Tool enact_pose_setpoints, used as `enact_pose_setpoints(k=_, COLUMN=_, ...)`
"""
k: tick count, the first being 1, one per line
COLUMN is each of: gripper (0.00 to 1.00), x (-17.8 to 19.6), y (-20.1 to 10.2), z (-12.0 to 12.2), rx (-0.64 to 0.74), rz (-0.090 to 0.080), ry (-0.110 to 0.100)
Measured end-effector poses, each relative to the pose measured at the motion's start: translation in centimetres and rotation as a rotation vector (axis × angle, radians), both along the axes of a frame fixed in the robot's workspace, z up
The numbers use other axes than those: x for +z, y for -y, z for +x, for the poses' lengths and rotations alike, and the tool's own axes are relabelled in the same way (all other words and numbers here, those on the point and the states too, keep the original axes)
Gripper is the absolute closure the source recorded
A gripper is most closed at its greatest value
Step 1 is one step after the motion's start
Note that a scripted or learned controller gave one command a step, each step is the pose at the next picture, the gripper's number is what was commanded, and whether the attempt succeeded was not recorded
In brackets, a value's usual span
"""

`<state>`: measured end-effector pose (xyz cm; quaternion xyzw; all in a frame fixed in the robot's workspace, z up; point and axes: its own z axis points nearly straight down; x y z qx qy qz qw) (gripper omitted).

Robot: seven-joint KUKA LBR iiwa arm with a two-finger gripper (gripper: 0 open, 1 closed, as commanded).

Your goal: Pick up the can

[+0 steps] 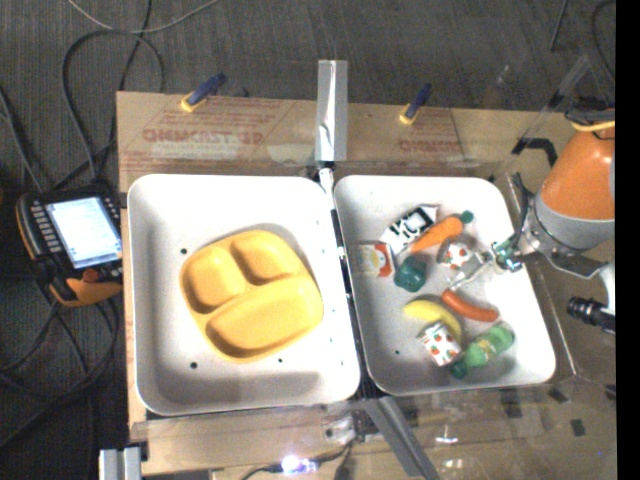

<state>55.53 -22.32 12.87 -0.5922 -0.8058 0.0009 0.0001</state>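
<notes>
We take the yellow banana (433,315) in the right-hand white plastic bin (520,363) as our landmark. The task's thing, a small white can with a red printed pattern (440,343), lies just below the banana, touching or nearly touching it, with a green bottle (482,351) just to its right. A second small red-and-white object (458,256) sits above and to the right of the banana (it may be another can; we cannot tell).

The two-finger gripper (497,258) hangs well above and to the right of the banana, near the bin's right wall, at the end of the grey arm with its orange band (583,183). How far it stands open we cannot tell, and nothing is visibly in its grasp.

We judge this the approach step: the can is not yet picked. The next move calls for travelling down past the red sausage-shaped toy (470,306) and descending over the can, clear of banana and bottle.

The can looks smooth, rigid and cylindrical, liable to roll; the bin is glossy moulded plastic; the yellow divided tray (252,290) in the left bin looks matte.
</notes>
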Motion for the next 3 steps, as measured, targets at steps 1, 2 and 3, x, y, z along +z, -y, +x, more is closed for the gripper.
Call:
enact_pose_setpoints(k=1, gripper=0.00, x=-3.7, y=-6.5, z=4.7, rx=-0.084, rz=-0.002, ry=0.016)
enact_pose_setpoints(k=2, gripper=1.00, x=-2.8, y=-6.6, z=4.8, rx=-0.083, rz=0.000, ry=0.018)
enact_pose_setpoints(k=3, gripper=1.00, x=8.5, y=-11.1, z=9.7, rx=-0.457, rz=-0.004, ry=0.001)
